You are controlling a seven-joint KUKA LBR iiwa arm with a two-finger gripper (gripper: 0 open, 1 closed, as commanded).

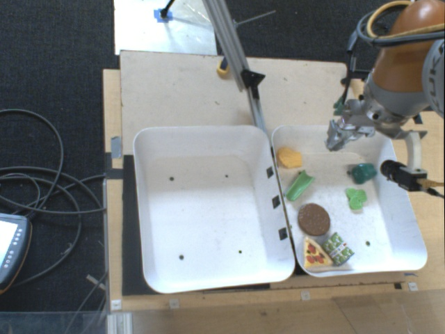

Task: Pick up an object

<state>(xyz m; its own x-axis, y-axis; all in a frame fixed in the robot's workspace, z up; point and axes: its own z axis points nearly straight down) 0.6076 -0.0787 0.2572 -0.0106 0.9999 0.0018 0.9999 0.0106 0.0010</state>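
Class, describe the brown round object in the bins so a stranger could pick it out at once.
Start at the right-hand white bin, the one under the arm. Look toward its near edge, close to the divider between the bins, for the brown disc. It lies flat between the green pod-shaped piece above and the pizza-slice toy below; it is the only round, brown item there.

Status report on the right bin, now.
Two-finger gripper above right white bin's far edge, holding nothing visible. Nearest: yellow-orange lump, dark green chunk. Nothing in the way.

Glossy white plastic bins on matt wooden bench
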